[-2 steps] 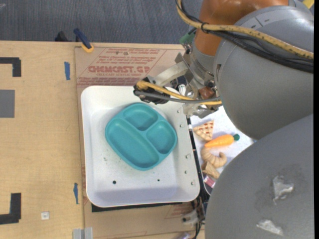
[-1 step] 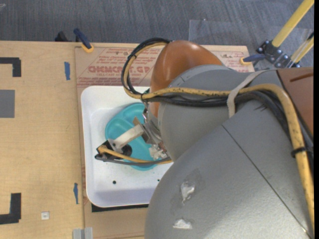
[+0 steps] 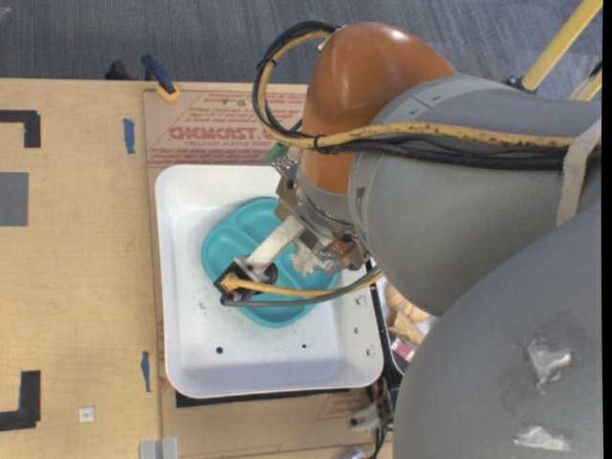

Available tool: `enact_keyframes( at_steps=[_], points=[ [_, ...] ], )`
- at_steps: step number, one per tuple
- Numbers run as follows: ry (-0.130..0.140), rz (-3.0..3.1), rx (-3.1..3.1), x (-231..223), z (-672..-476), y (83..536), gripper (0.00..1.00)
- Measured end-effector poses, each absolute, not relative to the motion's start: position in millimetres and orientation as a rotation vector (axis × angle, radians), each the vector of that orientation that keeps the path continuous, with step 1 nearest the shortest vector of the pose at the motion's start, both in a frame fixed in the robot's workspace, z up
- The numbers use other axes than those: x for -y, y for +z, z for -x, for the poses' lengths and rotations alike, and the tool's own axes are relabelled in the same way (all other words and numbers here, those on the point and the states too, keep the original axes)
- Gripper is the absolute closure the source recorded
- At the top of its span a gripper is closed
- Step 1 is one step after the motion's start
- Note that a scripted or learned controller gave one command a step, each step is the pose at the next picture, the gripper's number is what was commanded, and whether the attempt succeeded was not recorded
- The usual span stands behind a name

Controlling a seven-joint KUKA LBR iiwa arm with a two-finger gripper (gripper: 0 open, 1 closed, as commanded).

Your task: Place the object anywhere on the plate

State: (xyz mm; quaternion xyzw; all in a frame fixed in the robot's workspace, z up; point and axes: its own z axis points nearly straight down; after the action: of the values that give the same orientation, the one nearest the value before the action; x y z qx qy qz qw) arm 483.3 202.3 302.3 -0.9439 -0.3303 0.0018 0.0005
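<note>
The blue plate [image 3: 228,245] lies inside the white bin [image 3: 182,338] on the worktop [image 3: 76,256], nearer the bin's far side. The grey arm [image 3: 459,189] reaches in from the right, and its jaws are over the plate's right half. Their state cannot be told. The object cannot be made out beneath the wrist.

Glossy turquoise plastic plate [image 3: 229,247], smooth white plastic bin [image 3: 182,285], matt brown cardboard bench [image 3: 76,256]

The arm [image 3: 478,180] is bulky, smooth and grey, with a glossy, domed orange band [image 3: 368,75]. Black cables [image 3: 260,89] loop beside the band. The claw [image 3: 314,254] is silvery metal.
</note>
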Motion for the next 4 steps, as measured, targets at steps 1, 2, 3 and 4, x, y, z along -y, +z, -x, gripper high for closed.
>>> enact_keyframes(
  at_steps=[1, 2, 3, 4],
  points=[
    [0.011, 2.963, 1.038, -202, -482.9, 302, 0.0],
    [0.018, 2.961, 1.044, -204, -482.8, 311, 1.0],
    [0.022, 2.96, 1.044, -204, -482.6, 311, 0.0],
    [0.017, 2.859, 1.296, -183, -478.5, 250, 0.0]
  ],
)
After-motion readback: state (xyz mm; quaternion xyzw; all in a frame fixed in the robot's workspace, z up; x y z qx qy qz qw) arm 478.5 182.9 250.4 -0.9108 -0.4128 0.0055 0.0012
